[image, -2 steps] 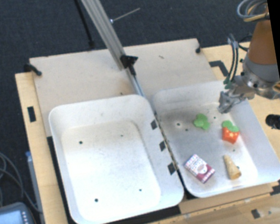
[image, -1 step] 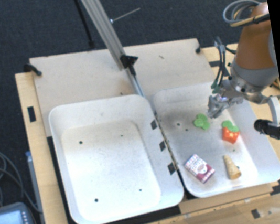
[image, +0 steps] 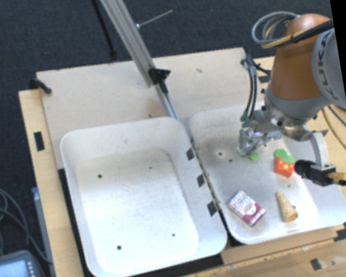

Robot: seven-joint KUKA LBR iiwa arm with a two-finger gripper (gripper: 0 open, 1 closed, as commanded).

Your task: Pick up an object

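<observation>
My gripper (image: 250, 146) hangs low over the upper middle of the right bin (image: 223, 126), under the orange-banded wrist. A small green object (image: 254, 155) shows right at its tip; whether it is gripped is unclear. An orange-red object with a green top (image: 284, 164) lies just to the right of the gripper. A pink and white carton (image: 246, 208) lies tilted near the bin's front. A tan cork-shaped piece (image: 287, 206) rests to the right of the carton.
The left bin (image: 75, 184) sits beside the right one, with a divider edge (image: 200, 176) between them. A slanted metal post (image: 133, 39) rises behind the bins. Cables and a black connector (image: 320, 172) hang off the arm at the right bin's edge.
</observation>
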